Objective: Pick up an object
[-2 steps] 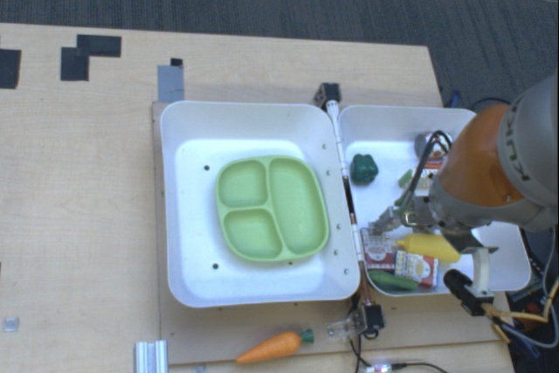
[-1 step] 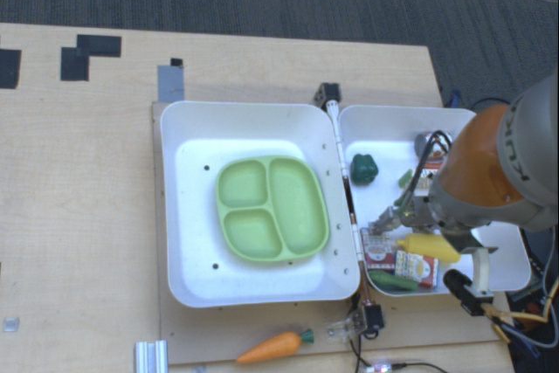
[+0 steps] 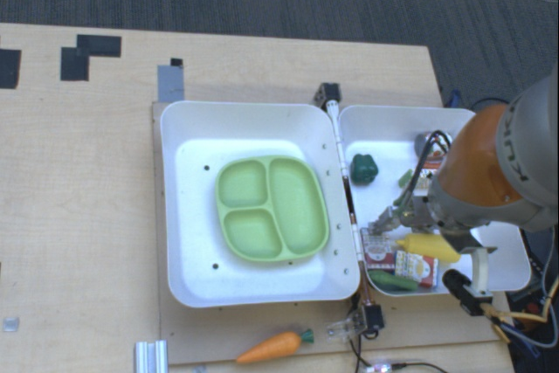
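Note:
The right bin (image 3: 384, 128) holds a dark green lump (image 3: 363, 168) near its left wall. At its front lie a yellow item (image 3: 430, 247), a red and white packet (image 3: 382, 257) and a long green vegetable (image 3: 394, 280). My gripper (image 3: 387, 225) is low over the front left of this bin, just above the packet and beside the yellow item. The grey arm with its orange band (image 3: 476, 166) covers the bin's right half. Nothing can be seen held in the gripper.
The left bin (image 3: 188, 214) holds a light green divided plate (image 3: 271, 208). A carrot (image 3: 275, 347) lies on the bench in front of the bins. Cables and a clamp (image 3: 367, 321) sit at the front edge between the bins.

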Controlling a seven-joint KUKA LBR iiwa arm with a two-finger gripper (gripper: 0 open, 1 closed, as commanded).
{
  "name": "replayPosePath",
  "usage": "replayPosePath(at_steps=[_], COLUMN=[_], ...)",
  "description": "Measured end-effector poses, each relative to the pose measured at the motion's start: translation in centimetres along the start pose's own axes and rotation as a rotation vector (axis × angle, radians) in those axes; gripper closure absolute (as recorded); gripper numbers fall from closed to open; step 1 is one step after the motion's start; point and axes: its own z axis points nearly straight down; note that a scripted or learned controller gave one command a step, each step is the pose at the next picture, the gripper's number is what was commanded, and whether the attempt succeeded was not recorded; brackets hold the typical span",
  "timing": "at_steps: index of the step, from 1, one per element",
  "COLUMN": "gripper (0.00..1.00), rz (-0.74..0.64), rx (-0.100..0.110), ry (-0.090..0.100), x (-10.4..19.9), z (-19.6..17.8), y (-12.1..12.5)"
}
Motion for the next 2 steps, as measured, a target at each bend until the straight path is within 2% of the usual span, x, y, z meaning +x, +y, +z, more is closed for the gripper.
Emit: replayPosePath(at_steps=[1, 2], gripper=[1.00, 0.00], rz=[-0.006, -0.005], rx=[-0.004, -0.004], ry=[0.006, 0.005], x=[0.25, 0.21], z=[-1.22, -1.21], y=[0.30, 0.30])
